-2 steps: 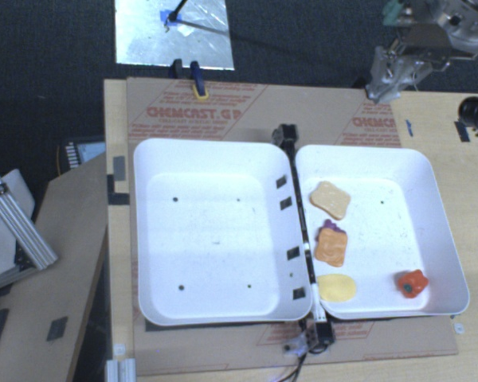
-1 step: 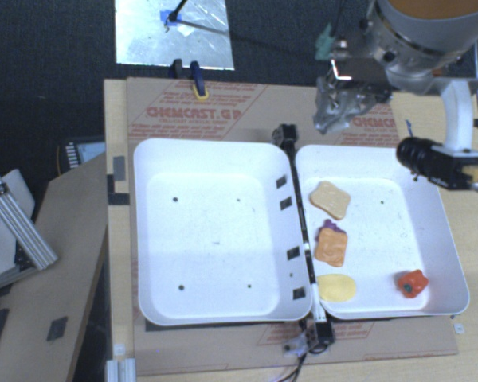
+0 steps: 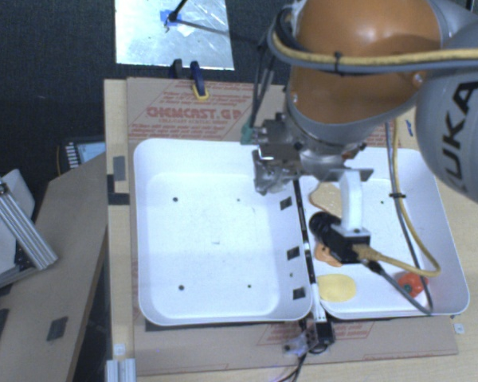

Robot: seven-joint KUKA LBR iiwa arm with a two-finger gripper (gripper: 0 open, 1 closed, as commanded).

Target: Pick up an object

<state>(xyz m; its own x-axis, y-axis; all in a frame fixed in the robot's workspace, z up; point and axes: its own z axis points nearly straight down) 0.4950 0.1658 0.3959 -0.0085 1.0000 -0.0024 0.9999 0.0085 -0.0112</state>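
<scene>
My gripper [image 3: 269, 173] hangs over the divide between the two bins, at the upper right corner of the left bin [image 3: 167, 213]. The big orange and grey wrist above it hides much of the right bin [image 3: 442, 237]. In the right bin lie a yellow disc [image 3: 337, 287] near the front, a tan piece [image 3: 327, 195] just right of the gripper, a small orange piece [image 3: 327, 254] partly under a black part, and a red-orange item [image 3: 412, 283] at the front right. None of them is seen in the gripper.
A white bracket [image 3: 353, 205] with a black block [image 3: 332, 233] and a yellow cable [image 3: 398, 265] hangs from the arm over the right bin. Clamps [image 3: 197, 78] and a shiny sheet [image 3: 174, 21] sit beyond the bins. A metal rail [image 3: 12, 221] stands at the left.
</scene>
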